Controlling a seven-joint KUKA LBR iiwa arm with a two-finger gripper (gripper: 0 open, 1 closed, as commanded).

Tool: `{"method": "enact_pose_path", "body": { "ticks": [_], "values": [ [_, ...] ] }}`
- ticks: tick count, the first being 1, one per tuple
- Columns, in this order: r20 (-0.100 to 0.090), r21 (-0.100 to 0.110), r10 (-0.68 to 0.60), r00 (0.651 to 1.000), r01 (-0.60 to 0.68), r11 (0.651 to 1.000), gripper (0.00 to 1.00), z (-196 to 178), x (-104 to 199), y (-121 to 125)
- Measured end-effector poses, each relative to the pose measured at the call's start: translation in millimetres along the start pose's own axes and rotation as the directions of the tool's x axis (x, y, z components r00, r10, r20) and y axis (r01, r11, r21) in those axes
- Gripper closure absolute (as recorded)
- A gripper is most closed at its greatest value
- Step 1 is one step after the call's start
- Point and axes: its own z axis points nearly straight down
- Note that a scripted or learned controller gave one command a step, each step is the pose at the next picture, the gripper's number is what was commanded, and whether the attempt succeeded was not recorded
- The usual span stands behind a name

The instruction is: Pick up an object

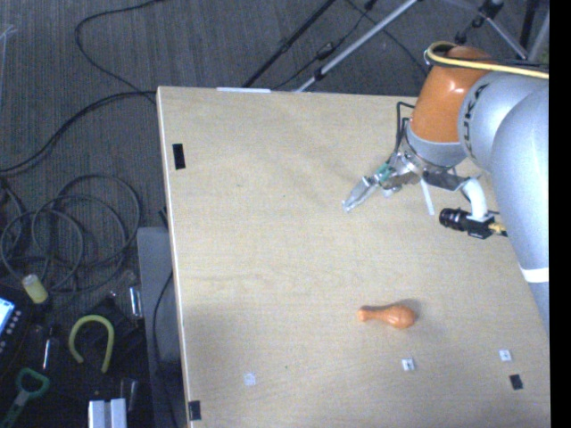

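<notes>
The grey arm with its orange band [444,105] reaches in over the right side of the pale wooden table [268,239]. Its claw [357,196] hangs above the table's middle, toward the far edge, fingers close together with nothing between them. The small orange pear-shaped object [390,316] lies on its side nearer the front edge, well apart from the claw.

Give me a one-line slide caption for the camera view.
Arm's gripper hovers over a bare wooden bench, well apart from the orange pear-shaped object lying nearer the camera.
</notes>
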Motion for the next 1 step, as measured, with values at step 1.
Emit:
{"method": "enact_pose_path", "body": {
  "ticks": [1],
  "values": [
    [0.002,0.002,-0.037,0.999,0.037,0.999,0.00,8.9,21.8,9.0]
  ]
}}
